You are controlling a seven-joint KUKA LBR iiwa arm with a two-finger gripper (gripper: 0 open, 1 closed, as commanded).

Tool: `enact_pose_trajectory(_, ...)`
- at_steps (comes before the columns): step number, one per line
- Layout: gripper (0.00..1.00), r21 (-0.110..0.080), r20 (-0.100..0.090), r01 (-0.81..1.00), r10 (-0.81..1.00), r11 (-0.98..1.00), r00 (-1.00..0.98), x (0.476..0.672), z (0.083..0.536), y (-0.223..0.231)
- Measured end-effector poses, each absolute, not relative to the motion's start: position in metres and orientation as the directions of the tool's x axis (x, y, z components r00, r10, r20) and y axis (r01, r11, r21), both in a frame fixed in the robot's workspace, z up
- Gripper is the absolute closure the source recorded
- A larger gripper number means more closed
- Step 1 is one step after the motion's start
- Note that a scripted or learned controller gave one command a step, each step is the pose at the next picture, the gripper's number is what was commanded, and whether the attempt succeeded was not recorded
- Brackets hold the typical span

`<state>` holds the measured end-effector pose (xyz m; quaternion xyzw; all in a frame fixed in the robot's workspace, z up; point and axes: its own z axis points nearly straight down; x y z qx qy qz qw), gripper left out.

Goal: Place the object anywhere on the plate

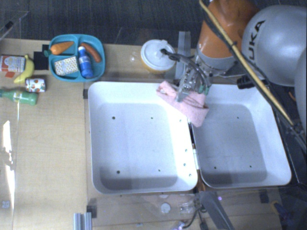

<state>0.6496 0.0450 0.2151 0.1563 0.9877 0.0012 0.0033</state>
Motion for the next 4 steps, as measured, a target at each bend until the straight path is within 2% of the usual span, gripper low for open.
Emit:
enact_pose_trajectory(1, 1.00, 0.003, -0.007, -0.003, -0.003, 1.000, -1.000, 0.646, 0.229, 0.098)
enact_pose_trajectory(3, 1.00, 0.004, -0.006, -0.006, -0.006, 1.000, -1.000, 0.628, 0.231, 0.203)
enact_pose_trajectory(4, 0.00, 0.004, -0.007, -0.006, -0.006, 1.000, -1.000, 0.628, 0.232, 0.203)
